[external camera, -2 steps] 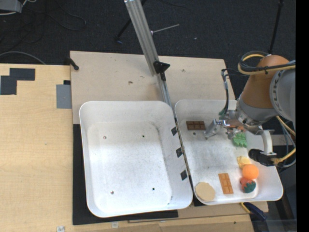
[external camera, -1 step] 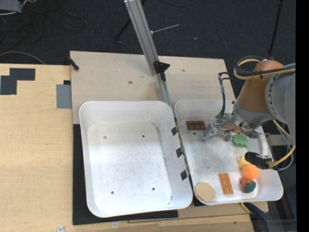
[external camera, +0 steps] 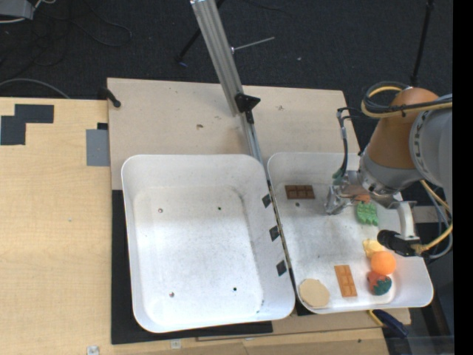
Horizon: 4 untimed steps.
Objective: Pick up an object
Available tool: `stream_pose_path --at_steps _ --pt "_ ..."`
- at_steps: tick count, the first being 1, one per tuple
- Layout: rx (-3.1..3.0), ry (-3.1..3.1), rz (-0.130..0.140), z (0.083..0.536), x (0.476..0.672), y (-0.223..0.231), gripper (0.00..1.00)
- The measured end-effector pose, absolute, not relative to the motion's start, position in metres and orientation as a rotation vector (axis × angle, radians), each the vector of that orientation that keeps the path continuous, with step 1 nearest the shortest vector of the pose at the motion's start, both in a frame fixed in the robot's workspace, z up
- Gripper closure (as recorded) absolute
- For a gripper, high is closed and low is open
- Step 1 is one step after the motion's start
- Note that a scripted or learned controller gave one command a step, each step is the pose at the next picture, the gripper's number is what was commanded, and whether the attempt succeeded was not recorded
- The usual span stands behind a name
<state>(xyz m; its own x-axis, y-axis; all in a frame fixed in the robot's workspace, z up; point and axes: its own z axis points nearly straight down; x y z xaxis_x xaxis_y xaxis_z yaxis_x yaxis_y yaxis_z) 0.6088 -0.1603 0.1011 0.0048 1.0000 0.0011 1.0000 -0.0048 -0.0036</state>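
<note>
white and shallow, the left bin [external camera: 148, 180] shows nothing on its speckled floor but a few dark dots. a slanted aluminium rail [external camera: 222, 50] crosses above the seam between the two bins.

the right bin [external camera: 414, 298] holds everything loose. going across it: a brown chocolate-like bar [external camera: 300, 192] lies flat near the far left corner, well apart from the rest; a tan round disc [external camera: 315, 293] sits at the near edge; just beside it lies an orange rectangular wafer [external camera: 344, 280]. further right, the gripper [external camera: 338, 198] is down low near the bin floor, with a green ridged piece [external camera: 366, 213] just beside it. its fingers are too small and dark to read, so whether they are wide, narrow or closed on something cannot be told. past that sit a yellow piece [external camera: 372, 247], an orange ball [external camera: 383, 262] and a small red and green toy [external camera: 380, 284], clustered near the right wall.

the task's object is probably the green ridged piece, the nearest thing to the gripper. it looks like light, stiff plastic play food; the ridges should give some bite, and a pinch across its short width seems best. the flat bar and wafer would be harder to get fingers under, and the ball may roll away.
</note>
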Motion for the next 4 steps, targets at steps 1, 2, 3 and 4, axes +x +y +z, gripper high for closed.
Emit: stream_pose_path --at_steps 1,2,3,4 --pt "-2.224 -2.224 -0.003 0.161 0.616 -0.166 1.0" --pt "-2.223 -2.224 -0.003 0.215 0.617 -0.167 1.0" --pt "-2.216 -2.225 -0.002 0.223 0.629 -0.122 1.0" --pt "-2.215 -2.225 -0.001 0.232 0.631 -0.066 1.0"
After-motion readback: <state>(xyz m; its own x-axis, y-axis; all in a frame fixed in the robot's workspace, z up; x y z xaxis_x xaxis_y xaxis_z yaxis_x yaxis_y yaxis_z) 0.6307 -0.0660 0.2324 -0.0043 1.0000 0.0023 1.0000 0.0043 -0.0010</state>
